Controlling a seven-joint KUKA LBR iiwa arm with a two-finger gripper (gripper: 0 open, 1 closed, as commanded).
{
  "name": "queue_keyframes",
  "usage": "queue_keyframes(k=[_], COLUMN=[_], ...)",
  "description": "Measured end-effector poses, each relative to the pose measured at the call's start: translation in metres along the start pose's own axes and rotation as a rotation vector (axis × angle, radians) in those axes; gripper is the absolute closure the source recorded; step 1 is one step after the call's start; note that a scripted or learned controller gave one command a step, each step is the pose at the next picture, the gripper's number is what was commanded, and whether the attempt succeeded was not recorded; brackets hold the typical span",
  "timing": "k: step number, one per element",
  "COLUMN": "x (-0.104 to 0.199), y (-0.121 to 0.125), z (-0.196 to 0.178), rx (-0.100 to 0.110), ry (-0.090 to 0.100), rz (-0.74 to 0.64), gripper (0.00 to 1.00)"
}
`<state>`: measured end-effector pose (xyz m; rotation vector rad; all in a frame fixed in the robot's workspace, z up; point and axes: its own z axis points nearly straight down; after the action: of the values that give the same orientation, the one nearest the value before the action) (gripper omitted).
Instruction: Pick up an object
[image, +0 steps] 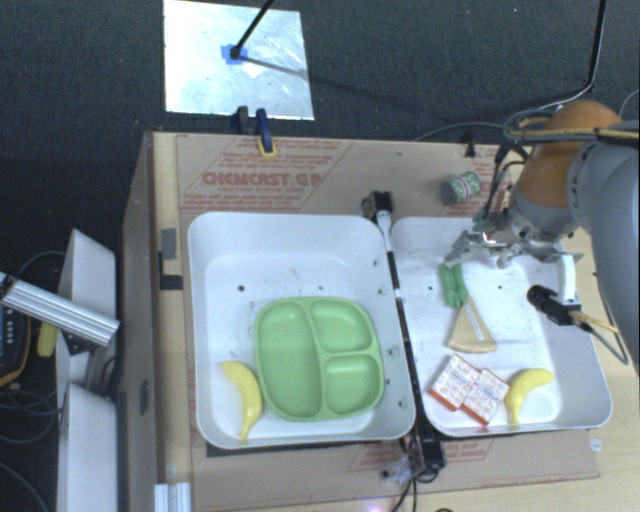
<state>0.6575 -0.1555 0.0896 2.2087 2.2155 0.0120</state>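
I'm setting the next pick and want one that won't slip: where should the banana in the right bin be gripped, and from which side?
Probably from straight above, closing the end effector across the middle of the banana. It lies flat on the right bin floor, curved, with bare floor on its right side; the red-and-white packet sits close on its left.

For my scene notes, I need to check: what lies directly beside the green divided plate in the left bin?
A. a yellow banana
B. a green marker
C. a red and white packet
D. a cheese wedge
A: a yellow banana lies against the lower left edge of the green divided plate in the left bin.
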Motion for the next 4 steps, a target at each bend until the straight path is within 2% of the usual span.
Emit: queue_keyframes(k=[1,2,3,4], x=[0.055,0.033,0.069,0.067], y=[-0.025,-0.112,-0.140,-0.148], z=[-0.001,-0.005,-0.025,-0.001], rx=[0.002,0.009,0.014,0.000], ry=[0.003,0.003,0.004,-0.001], rz=[-0.001,0.003,0.000,0.003], gripper=[0.00,0.00,0.00,0.00])
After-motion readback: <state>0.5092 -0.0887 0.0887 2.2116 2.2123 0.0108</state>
